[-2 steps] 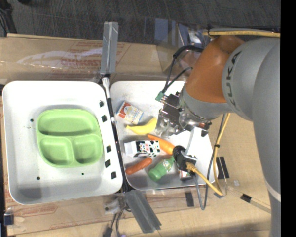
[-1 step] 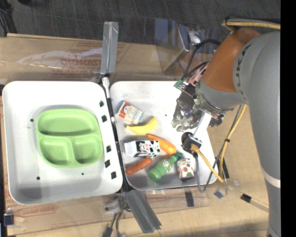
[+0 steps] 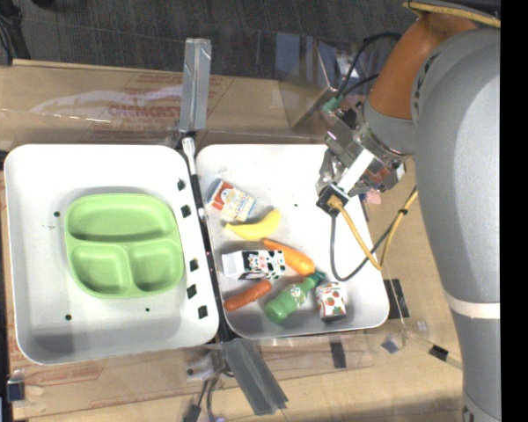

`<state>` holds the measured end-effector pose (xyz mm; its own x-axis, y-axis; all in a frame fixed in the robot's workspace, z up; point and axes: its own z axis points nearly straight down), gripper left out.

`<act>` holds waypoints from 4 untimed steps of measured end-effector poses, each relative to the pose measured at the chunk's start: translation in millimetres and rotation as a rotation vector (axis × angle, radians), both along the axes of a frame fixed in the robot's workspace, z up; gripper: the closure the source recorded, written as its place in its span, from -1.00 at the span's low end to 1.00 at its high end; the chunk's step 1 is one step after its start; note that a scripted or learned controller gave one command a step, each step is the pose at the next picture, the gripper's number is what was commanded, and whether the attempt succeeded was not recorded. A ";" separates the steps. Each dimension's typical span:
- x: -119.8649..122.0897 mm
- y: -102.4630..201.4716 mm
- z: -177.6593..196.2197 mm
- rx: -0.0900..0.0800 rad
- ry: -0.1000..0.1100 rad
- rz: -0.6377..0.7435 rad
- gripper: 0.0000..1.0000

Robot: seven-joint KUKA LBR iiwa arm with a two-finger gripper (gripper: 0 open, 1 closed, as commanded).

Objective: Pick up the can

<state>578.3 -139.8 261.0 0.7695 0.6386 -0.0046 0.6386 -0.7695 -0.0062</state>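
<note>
The can is small and white with red fruit on its label. It stands near the front right corner of the right bin. My gripper hangs over the bin's back right part, well behind the can and apart from it. Nothing shows in its grasp.
Beside the can lie a green bottle, an orange carrot, a red-orange sausage-like piece and a cow-print carton. A banana and a small colourful carton lie further back. The left bin holds a green divided tray.
</note>
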 end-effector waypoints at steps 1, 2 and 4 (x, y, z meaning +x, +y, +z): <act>1.1 2.4 6.3 0.002 0.010 0.013 1.00; 2.2 4.8 12.6 0.004 0.019 0.027 1.00; 4.7 9.4 25.1 0.006 0.037 0.054 1.00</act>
<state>583.0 -130.5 286.1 0.7330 0.6796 -0.0285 0.6787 -0.7335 -0.0351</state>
